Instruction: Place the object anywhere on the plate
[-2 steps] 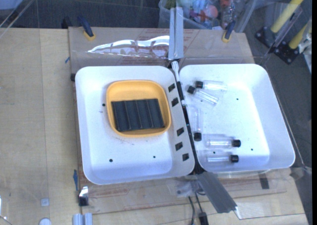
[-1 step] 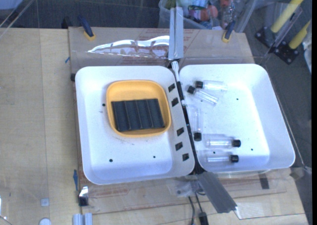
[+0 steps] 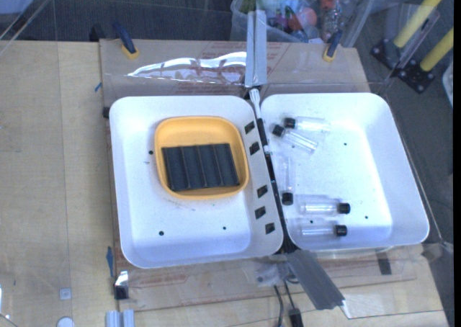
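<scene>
Jaws released or clenched, I cannot tell from this slanted look down on the bench. The objects I could carry, clear vials [image 3: 317, 207] with black caps, lie scattered in the right bin [image 3: 378, 167]. The yellow plate [image 3: 167, 132] sits well apart in the left bin [image 3: 130, 181], bearing a dark ridged slab [image 3: 199, 167]. By my judgement the task is not yet begun, since no vial rests on the plate and one has yet to be picked, carried across the divider and set down.
</scene>
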Robot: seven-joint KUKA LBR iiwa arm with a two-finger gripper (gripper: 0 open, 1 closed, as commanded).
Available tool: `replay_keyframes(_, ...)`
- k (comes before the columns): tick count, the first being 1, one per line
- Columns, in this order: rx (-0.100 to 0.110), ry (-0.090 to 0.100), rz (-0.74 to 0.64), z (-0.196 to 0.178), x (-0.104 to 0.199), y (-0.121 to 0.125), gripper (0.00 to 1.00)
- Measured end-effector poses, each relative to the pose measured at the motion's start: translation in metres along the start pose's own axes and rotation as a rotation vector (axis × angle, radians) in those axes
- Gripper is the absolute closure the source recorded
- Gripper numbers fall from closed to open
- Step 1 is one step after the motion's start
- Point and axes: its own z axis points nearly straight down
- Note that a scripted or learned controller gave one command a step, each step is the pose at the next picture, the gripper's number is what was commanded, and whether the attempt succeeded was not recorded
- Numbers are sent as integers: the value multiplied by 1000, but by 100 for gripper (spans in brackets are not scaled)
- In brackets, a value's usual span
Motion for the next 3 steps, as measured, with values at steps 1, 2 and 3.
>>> replay_keyframes(1, -2, -1, -263, 33, -3, -14, 100)
replay_keyframes(2, -3, -1, -506, 0, -8, 36, 100)
replay_keyframes(3, -2, 0, -779, 83, -14, -9, 100)
